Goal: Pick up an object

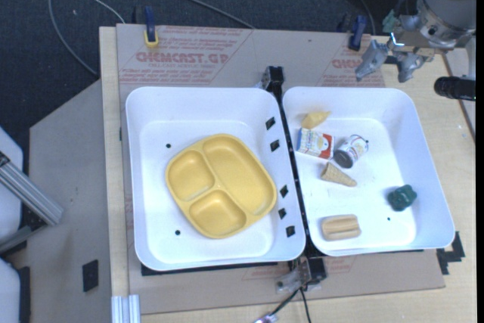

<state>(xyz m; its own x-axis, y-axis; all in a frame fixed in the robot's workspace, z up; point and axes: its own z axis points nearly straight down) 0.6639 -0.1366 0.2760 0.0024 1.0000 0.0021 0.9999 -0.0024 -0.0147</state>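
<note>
cardboard (189, 49) under the bins carries red print, "chemcast gp" readable behind the left bin, more red lettering behind the right bin too small to read. blue clamp (151, 26) with a yellow tip pins the sheet at its far left edge; a second blue clamp (357, 32) sits at the far edge nearer the arm.

left bin (144, 163): yellow tray (219, 185), three compartments, lies flat near the middle, turned at a slant. bare white floor all round it, widest along the far wall and the left wall.

divider between bins: black strip (283, 155) with small black tabs along it.

right bin (423, 155), left to right: yellow piece (315, 118) near the far wall; carton (314, 142) with red and white label, writing not legible; cone (337, 175) just in front of it, on its side; hot dog bun (339, 227) near the front wall; can (350, 151) on its side, touching nothing, label unreadable; green lump (402, 197) alone toward the right wall. open floor between bun and lump, and along the far right corner.

gripper (390, 63) hangs above the far rim of the right bin, outside it, well apart from every object. two grey fingers spread apart, nothing between them.
</note>
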